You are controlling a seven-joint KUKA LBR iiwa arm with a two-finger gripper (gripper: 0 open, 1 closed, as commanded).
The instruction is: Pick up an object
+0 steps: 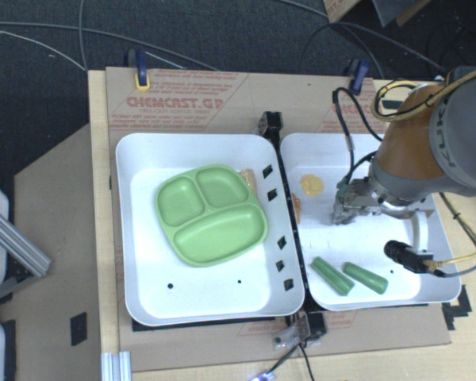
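Note:
My gripper (349,211) hangs low inside the right bin (428,292), under the grey arm and its orange band. Two green cylinders lie at the bin's front: one (332,275) nearer the divider, the other (366,277) just right of it, both below the gripper. A small yellow round piece (312,185) rests on the bin floor to the gripper's upper left. I see nothing held between the fingers.
The left bin (143,292) holds a green three-compartment plate (213,214). A tan object (248,181) peeks out behind the plate's right edge. A black divider with clips (279,205) runs between the bins. Cables loop above the right bin.

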